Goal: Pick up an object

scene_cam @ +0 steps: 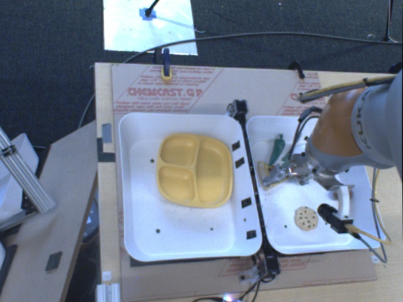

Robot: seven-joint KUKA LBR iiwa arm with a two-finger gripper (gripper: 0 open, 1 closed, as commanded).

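**So far, nothing lifted: the gripper is low in the right bin, with no catch to be seen**

Plainly the pick is not done. The arm (pixel 356 128) reaches in from 3 o'clock and sets the gripper (pixel 269 176) down at about 9 o'clock in the right bin (pixel 286 234), close to the wall it shares with the left bin (pixel 145 231). From this slant it cannot be told whether the gripper is spread or pressed together, and nothing can be seen caught in it.

Two loose things lie in the right bin. A slim green object (pixel 278 148) lies at about 10 o'clock, just beyond the gripper toward 12. Its lower end comes very near the gripper, but whether the two touch cannot be told. A round tan disc (pixel 306 218) dotted with holes lies flat at about 6 o'clock, apart from the gripper. The left bin holds a yellow divided plate (pixel 194 170) near its middle, well away from the arm.

By position, the green object looks the likeliest target. If so, the approach and descent seem done. A sure grip and the lift clear of the bin floor remain.
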